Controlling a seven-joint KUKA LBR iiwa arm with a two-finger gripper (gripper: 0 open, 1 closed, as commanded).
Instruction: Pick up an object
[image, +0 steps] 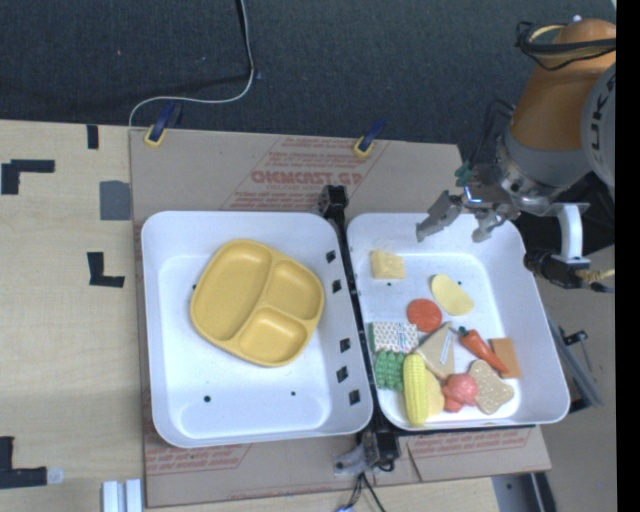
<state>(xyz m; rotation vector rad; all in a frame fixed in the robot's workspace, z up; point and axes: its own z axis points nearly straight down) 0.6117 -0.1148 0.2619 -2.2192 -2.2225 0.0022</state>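
In the camera view, two shallow white bins sit side by side on a cardboard sheet on the table (60, 300). The left bin (170, 400) holds a yellow divided plate (257, 301) with three compartments, lying tilted toward the bin's upper middle. The right bin (540, 390) holds toy food: a pale yellow cheese block (388, 265) near the upper left, a yellow oval slice (453, 296), a red tomato slice (424, 314), a cracker (394, 336), a green piece (387, 369), a corn cob (416, 388), a beige wedge (437, 349), a carrot (480, 348), an orange square (505, 356), a pink-red piece (460, 390) and a bread slice (490, 388), clustered toward the lower right. The gripper (458, 222) hangs over the right bin's upper edge, its fingers (433, 222) spread apart and grasping nothing, well above the cheese block.
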